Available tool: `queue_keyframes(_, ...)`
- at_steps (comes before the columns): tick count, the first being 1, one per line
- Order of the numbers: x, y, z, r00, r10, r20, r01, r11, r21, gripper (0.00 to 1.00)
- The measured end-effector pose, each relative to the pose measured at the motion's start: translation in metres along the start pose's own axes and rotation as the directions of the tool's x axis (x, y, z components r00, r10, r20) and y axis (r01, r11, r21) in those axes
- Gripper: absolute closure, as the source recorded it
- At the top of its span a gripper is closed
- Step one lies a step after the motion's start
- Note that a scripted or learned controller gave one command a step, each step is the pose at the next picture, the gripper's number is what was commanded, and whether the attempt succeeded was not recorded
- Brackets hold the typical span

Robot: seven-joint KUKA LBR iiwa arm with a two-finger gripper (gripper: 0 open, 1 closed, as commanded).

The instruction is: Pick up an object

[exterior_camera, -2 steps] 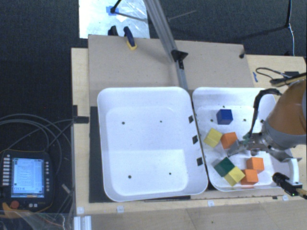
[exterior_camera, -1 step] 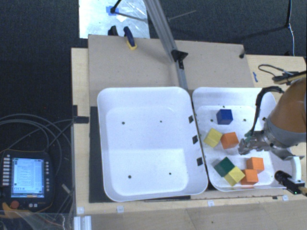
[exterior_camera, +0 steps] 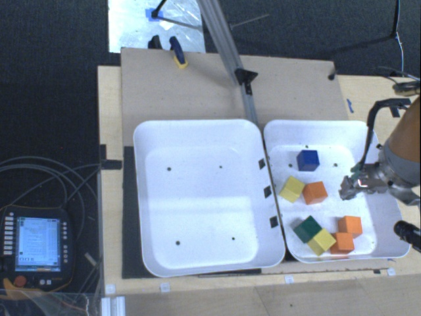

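over the right-hand shallow white bin (exterior_camera: 368, 133), near its right wall, the grey two-finger gripper (exterior_camera: 348, 187) hangs with nothing visible between its fingers — whether they are spread or closed cannot be told at this size. the cubes all lie on the bin floor: a blue one (exterior_camera: 308, 160), a yellow one (exterior_camera: 292, 189) touching an orange one (exterior_camera: 316, 193), and a cluster of green (exterior_camera: 306, 229), yellow (exterior_camera: 321, 241) and two orange (exterior_camera: 350, 225) cubes. nothing looks lifted yet — the whole pick seems left to do, the first orange cube lying nearest
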State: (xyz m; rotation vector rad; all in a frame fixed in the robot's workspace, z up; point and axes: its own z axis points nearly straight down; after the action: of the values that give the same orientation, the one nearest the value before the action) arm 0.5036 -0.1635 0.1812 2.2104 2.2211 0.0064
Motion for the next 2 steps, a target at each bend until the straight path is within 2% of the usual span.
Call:
queue_keyframes(1,-0.001,0.002,-0.034,1.0,0.0,-0.001,0.0,1.0,0.002,1.0)
queue_keyframes(2,0.048,0.015,-0.029,1.0,-0.006,-0.005,0.006,1.0,0.006,1.0)
